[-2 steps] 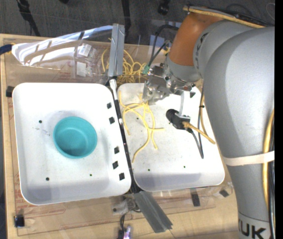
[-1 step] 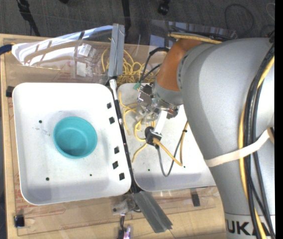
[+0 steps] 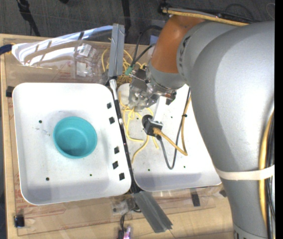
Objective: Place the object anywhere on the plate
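A teal round plate (image 3: 75, 137) lies in the left white bin (image 3: 37, 183), a little left of that bin's middle. My gripper (image 3: 135, 99) hangs low over the far left corner of the right white bin (image 3: 181, 180), close to the divider between the bins. The grey arm and its orange band cover most of the right bin. I cannot make out any loose object under or beside the gripper; that spot is hidden by the wrist and the yellow cable loops.
Black clips (image 3: 115, 148) run along the rim between the two bins. Crumpled clear plastic (image 3: 66, 54) lies on the bench beyond the left bin. A metal bracket (image 3: 151, 213) sticks out at the near edge.
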### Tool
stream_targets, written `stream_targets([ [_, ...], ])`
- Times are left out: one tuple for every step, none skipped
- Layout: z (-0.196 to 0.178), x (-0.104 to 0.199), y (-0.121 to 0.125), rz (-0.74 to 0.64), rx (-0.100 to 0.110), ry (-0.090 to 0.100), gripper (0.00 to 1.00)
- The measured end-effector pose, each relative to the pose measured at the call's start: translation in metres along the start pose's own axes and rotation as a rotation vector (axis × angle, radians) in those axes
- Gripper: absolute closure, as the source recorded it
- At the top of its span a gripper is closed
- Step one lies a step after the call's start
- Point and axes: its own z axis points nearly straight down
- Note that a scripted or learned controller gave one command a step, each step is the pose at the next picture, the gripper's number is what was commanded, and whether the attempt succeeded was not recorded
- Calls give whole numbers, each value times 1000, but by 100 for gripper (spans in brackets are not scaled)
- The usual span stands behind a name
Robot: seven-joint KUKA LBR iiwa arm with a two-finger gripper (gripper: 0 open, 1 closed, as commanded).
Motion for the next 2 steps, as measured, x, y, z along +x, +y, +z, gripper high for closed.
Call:
stream_targets([
  [-54, 47, -65, 174, 0, -2, 100],
  [-72, 91, -67, -58, 0, -3, 100],
])
